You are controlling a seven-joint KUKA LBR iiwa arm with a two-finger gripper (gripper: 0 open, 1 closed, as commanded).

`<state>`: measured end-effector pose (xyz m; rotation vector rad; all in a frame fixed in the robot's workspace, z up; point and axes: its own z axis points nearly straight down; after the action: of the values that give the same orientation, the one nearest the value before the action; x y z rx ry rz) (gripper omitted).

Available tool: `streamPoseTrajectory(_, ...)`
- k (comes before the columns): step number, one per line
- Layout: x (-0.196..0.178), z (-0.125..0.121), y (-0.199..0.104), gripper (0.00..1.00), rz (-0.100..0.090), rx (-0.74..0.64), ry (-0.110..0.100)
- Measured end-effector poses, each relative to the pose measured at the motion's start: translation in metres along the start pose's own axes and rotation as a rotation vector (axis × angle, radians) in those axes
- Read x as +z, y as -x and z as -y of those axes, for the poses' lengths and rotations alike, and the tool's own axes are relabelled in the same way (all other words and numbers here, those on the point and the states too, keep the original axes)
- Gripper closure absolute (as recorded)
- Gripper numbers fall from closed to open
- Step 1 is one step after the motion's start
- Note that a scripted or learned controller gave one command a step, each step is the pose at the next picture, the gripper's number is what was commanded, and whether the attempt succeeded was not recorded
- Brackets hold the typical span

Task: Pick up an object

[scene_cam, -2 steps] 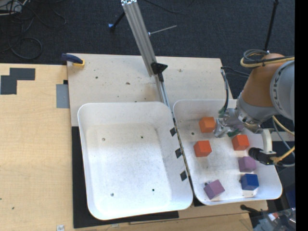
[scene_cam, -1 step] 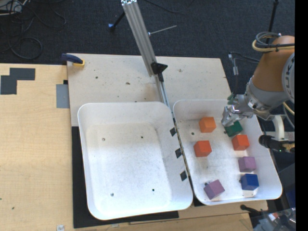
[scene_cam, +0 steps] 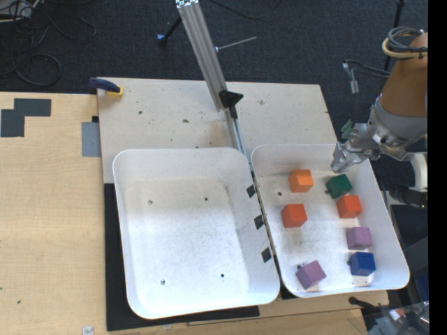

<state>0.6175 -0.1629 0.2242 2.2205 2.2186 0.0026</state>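
Camera view: we log the gripper [scene_cam: 341, 162] low over the right bin [scene_cam: 391, 274], just above the green cube [scene_cam: 339, 185]. We cannot tell its state. Beside it lie two orange cubes [scene_cam: 302, 181], a red-orange cube [scene_cam: 348, 206], two purple cubes [scene_cam: 358, 237] and a blue cube [scene_cam: 362, 263].

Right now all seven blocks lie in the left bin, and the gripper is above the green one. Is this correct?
Not quite: the blocks lie in the right bin, not the left. The camera view shows all seven there, and the gripper is just above the green block.
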Motion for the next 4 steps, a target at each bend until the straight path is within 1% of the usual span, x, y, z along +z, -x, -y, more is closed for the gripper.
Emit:
streamPoseTrajectory(1,0.009,0.008,-0.048,1.00,-0.003,-0.005,-0.008)
streamPoseTrajectory(2,0.007,0.012,-0.091,1.00,-0.003,-0.004,-0.007)
streamPoseTrajectory(3,0.013,0.018,-0.144,1.00,-0.004,-0.005,-0.008)
streamPoseTrajectory(4,0.012,0.021,-0.196,1.00,-0.004,-0.005,-0.009)
